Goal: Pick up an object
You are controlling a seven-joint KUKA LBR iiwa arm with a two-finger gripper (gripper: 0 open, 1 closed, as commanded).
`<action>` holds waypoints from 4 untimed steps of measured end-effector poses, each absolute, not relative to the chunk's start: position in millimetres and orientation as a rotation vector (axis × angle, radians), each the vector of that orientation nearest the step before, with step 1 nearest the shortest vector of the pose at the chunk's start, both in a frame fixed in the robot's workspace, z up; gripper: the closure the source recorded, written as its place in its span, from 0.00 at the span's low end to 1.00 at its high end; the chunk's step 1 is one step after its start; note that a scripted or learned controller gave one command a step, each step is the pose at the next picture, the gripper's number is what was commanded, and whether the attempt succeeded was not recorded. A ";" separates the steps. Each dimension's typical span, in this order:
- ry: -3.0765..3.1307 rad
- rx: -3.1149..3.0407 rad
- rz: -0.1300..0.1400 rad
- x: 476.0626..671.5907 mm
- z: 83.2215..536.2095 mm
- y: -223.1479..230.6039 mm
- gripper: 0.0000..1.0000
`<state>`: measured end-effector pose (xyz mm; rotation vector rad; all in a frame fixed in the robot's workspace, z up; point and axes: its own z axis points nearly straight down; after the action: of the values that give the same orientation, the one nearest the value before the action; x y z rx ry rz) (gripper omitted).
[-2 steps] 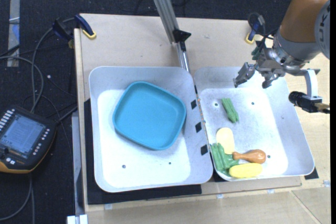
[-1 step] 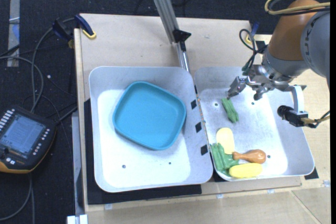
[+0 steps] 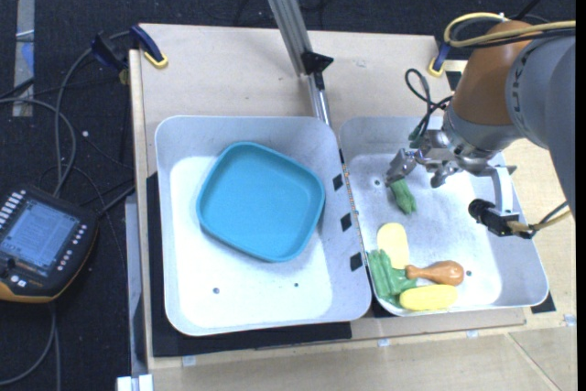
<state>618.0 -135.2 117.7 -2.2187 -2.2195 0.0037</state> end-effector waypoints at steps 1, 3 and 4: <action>-2.222 -2.222 0.000 619.3 130.3 -135.6 1.00; -2.223 -2.223 -0.003 621.8 208.3 -138.5 1.00; -2.226 -2.217 -0.002 608.2 214.4 -87.8 1.00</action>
<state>608.2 -87.8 214.4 -2.2167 -2.2261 -0.0023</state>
